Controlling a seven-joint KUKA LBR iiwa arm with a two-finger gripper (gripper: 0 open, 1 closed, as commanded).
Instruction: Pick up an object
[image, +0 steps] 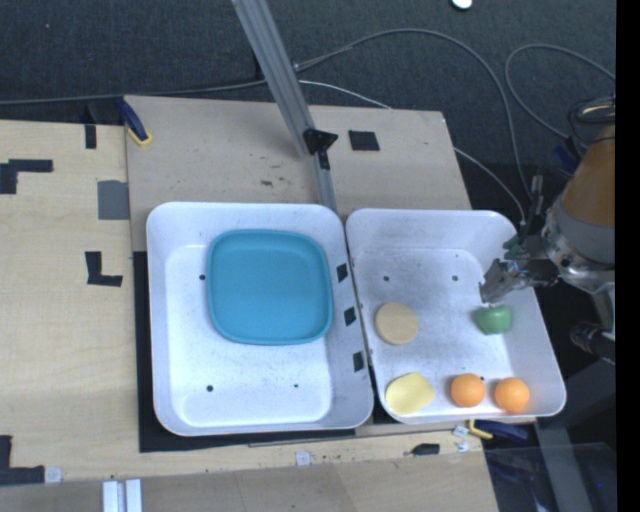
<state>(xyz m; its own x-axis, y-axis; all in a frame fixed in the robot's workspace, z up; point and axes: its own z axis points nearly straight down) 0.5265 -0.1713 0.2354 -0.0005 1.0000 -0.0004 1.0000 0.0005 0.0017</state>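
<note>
I see a small green rounded object near the right wall of the right bin, too round to show any long axis. The gripper hangs just above it; I cannot tell how its jaws stand. I count 2 orange balls, 2 pale yellow pieces and 1 blue plate in the left bin.

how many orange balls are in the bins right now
2. Both sit in the right bin along its near edge: one orange ball just right of the yellow piece, the other orange ball beside it in the near right corner. Nothing looks big enough to hide another.
</note>
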